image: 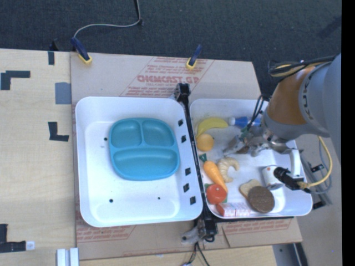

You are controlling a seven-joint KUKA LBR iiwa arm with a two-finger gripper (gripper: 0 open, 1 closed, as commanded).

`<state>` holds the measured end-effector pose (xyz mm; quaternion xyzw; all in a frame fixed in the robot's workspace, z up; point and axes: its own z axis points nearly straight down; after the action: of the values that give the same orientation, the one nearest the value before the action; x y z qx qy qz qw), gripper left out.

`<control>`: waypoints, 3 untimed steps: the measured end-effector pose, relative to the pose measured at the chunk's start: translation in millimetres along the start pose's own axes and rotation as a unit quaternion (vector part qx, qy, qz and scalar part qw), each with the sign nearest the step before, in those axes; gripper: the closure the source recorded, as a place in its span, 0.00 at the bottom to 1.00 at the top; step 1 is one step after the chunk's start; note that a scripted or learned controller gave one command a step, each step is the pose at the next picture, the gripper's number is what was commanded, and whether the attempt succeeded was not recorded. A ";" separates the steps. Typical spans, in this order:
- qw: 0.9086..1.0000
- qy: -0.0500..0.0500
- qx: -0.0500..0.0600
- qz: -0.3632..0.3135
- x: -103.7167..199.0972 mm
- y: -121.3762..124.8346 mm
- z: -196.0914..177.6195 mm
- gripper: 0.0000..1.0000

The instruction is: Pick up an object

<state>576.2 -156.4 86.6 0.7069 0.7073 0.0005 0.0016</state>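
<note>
Lying in the left bin (89, 148), a blue divided plate (144, 148) is resting flat. Banana (211, 124), carrot (214, 172) and tomato (216, 193) are crowding the right bin (294, 206), where I am positioning my gripper (244, 144); grip state: cannot tell.

Tool (239, 144) fingers blurred, state unclear

In the right bin (288, 206) you see a jumble of toy food. A yellow banana (211, 124) curves near the back wall, with an orange ball (205, 142) just in front of it. A carrot (214, 172) lies slanted toward a red tomato (217, 193). A brown cookie (260, 199) sits at the front, overlapping a tan slice (248, 187).
</note>
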 end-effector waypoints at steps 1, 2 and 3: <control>1.000 0.000 -0.001 -0.001 26.5 59.2 0.6 0.00; 1.000 -0.005 0.018 -0.001 39.4 85.8 1.9 0.00; 1.000 -0.001 0.002 0.001 -35.7 26.8 -3.3 0.00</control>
<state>602.9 -192.0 90.0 0.7074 0.7068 -0.0013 0.0006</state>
